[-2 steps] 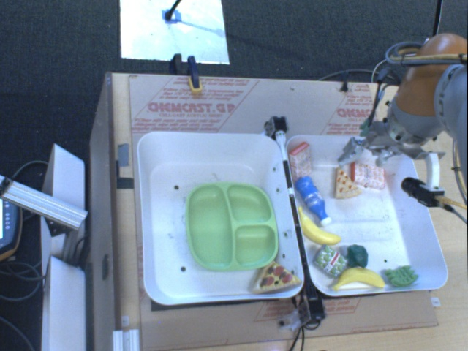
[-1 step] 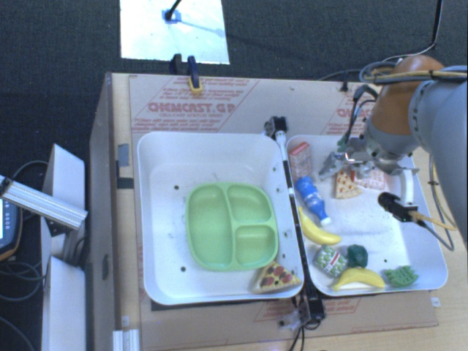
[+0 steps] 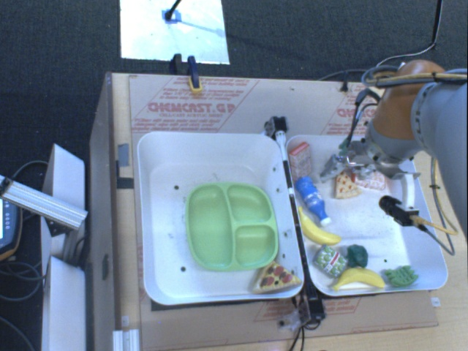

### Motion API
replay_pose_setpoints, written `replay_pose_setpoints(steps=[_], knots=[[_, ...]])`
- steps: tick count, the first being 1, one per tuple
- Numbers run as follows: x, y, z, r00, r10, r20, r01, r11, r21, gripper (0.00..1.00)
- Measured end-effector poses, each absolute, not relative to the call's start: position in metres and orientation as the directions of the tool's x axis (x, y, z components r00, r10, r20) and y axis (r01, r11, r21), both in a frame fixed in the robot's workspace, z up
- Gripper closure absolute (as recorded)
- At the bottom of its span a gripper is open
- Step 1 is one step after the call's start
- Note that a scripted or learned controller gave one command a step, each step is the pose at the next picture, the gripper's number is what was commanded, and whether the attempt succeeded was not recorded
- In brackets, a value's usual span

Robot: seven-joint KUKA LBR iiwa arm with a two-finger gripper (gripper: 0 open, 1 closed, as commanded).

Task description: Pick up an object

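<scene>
Right now the pincer [image 3: 344, 165] hovers in the upper right of the frame, just beside a pizza slice [image 3: 346, 186] in the right bin [image 3: 428, 265]; its grip cannot be told. Best to centre over the slice before descending.

Bright, even overhead light, soft shadows, mild glare on the white bins [image 3: 219, 148], slightly soft focus.
</scene>
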State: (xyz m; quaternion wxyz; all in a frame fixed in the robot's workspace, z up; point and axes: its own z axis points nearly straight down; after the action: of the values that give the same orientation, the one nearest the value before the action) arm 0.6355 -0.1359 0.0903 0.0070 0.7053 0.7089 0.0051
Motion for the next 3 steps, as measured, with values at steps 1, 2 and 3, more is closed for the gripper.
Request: replay_pose_setpoints(steps=[1, 2, 3], knots=[[0.6255, -0.1355, 0.0905, -0.003, 1.0, -0.005, 1.0, 0.004, 0.018, 0.0], [0.6254, -0.1356, 0.0905, -0.003, 1.0, -0.005, 1.0, 0.003, 0.018, 0.0], [0.6223, -0.143, 0.09, -0.004, 1.0, -0.002, 1.0, 0.004, 0.015, 0.0]])
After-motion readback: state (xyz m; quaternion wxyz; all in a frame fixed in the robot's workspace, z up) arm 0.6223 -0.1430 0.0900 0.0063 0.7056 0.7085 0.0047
